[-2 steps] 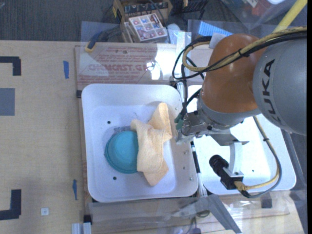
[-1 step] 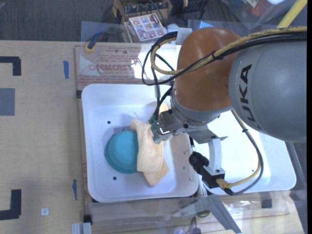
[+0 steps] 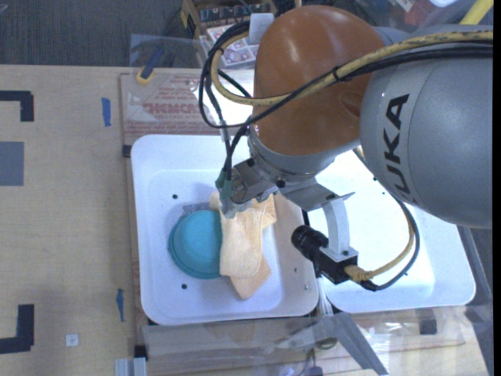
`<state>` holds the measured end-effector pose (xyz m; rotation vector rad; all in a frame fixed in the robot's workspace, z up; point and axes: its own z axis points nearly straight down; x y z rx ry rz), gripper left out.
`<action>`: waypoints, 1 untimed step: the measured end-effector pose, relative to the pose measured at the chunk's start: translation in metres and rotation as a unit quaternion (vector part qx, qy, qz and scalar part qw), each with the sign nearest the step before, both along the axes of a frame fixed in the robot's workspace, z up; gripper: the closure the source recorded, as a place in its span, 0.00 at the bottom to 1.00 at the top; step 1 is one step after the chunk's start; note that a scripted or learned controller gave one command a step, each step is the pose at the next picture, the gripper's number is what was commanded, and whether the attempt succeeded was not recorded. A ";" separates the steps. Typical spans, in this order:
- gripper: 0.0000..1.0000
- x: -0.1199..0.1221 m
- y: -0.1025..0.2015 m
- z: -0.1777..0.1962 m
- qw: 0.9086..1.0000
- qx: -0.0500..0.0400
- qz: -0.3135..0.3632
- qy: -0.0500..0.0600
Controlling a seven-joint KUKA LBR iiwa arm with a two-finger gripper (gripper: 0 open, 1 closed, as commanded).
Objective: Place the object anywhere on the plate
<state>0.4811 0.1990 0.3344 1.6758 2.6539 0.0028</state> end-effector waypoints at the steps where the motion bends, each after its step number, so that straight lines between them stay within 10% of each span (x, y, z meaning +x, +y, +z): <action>1: 0.00 0.000 0.000 0.000 1.000 0.000 0.000 0.000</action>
